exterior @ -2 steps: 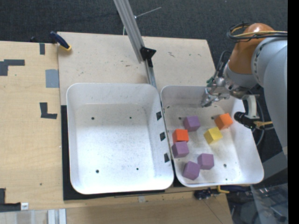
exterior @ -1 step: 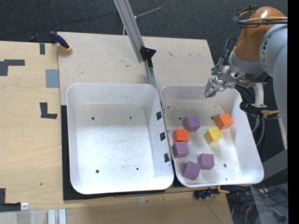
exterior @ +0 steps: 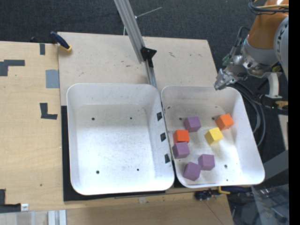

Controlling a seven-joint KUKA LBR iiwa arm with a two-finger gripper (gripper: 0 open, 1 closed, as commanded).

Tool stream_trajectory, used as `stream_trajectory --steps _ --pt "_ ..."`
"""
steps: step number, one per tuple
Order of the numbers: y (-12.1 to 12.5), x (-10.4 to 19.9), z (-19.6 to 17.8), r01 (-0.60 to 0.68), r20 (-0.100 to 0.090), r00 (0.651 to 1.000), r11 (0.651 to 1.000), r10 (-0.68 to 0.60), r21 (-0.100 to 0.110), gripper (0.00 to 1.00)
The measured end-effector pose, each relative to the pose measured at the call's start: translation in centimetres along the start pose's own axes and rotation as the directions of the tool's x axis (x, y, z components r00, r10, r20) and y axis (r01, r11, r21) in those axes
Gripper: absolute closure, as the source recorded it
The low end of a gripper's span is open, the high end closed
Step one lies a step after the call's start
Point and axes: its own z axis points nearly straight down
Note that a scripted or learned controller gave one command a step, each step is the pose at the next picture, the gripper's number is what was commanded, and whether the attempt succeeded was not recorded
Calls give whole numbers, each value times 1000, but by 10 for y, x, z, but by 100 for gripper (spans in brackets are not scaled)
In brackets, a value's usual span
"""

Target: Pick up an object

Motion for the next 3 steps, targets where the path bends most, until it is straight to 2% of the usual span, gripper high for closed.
stream_trajectory --steps 1,3 --pt "1 1 -27 1 -1 1000 1000 -1 2 100" --pt "-63 97 -34 3 -3 1000 1000 -3 8 100"
